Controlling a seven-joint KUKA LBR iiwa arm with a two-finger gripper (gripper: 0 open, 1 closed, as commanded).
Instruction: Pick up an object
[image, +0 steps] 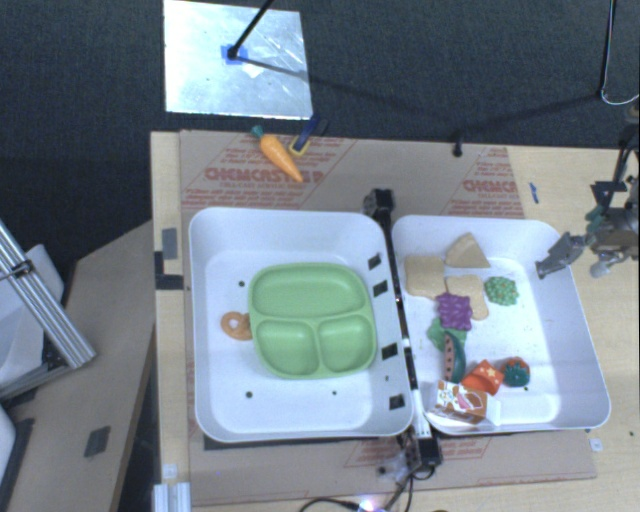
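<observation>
Nearest you, toy food clusters in the right bin (575, 330); your end effector (556, 258), grip state unreadable, hangs over its upper-right rim.

High slanted view over both bins (300, 225)

toy foods (462, 318), clustered, right bin (575, 330)

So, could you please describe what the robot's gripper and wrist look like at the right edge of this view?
The gripper is a grey metal assembly with a slim, dull grey finger ending in a darker tip. Behind it, the wrist hardware looks like stacked grey and silver blocks with small teal-green touches. A thin dark cable loops down above it.
</observation>
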